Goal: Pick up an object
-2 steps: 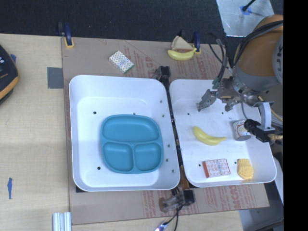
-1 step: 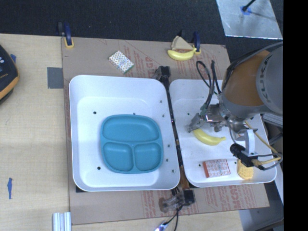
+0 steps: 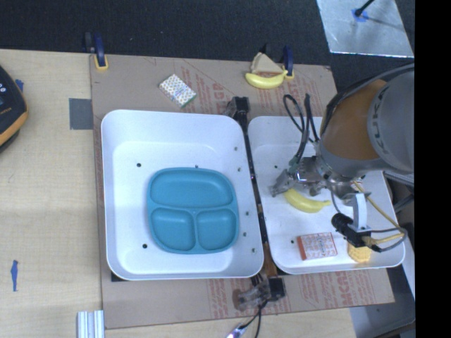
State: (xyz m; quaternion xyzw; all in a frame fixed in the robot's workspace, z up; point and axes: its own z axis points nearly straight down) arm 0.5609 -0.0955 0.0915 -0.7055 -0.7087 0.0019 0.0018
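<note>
Worktop (image 3: 49, 189) carries two white bins.
Left bin (image 3: 127, 136): blue divided plate (image 3: 192, 208) at centre, untouched.
Right bin (image 3: 271, 241): arm (image 3: 366, 129) reaches in from 3 o'clock, wrist low.
Tool (image 3: 299, 182) just above banana (image 3: 304, 202), bin centre; finger spread: cannot tell.
Red card (image 3: 316, 246) at 6 o'clock, yellow block (image 3: 360, 255) at 5 o'clock.
Judgement: approach done; grasp and lift left, banana on bin floor.

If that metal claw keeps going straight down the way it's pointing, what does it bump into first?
Most likely the yellow banana lying on the right bin floor. The gripper hangs just above it, though height is hard to judge from this slanted view.
</note>
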